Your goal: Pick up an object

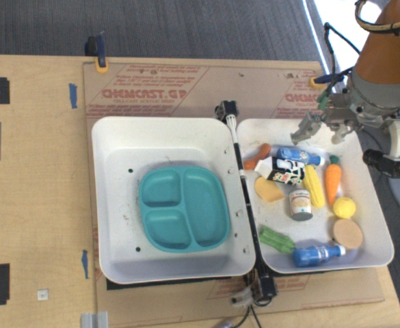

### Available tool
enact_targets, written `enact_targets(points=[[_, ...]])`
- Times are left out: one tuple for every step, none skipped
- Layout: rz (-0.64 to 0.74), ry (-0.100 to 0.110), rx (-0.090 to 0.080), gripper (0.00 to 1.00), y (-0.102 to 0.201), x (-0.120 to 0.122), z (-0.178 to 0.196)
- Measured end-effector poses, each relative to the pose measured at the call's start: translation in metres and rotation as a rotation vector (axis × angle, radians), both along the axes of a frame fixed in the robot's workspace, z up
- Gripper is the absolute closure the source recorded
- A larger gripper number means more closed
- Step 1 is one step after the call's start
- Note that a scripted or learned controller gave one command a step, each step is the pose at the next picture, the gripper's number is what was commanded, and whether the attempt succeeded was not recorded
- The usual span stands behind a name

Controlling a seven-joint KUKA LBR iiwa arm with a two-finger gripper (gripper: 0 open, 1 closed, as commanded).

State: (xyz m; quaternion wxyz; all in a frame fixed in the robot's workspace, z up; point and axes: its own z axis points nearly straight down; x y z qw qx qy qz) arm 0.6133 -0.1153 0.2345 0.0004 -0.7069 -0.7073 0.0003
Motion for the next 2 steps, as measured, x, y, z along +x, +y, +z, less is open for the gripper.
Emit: enact_targets(points=[[0.017,0.002,0.001,0.0,-0.015,-0.048,-0.136],[0.017,-0.003,0.0,1.0,-0.015,-0.047,-0.125]])
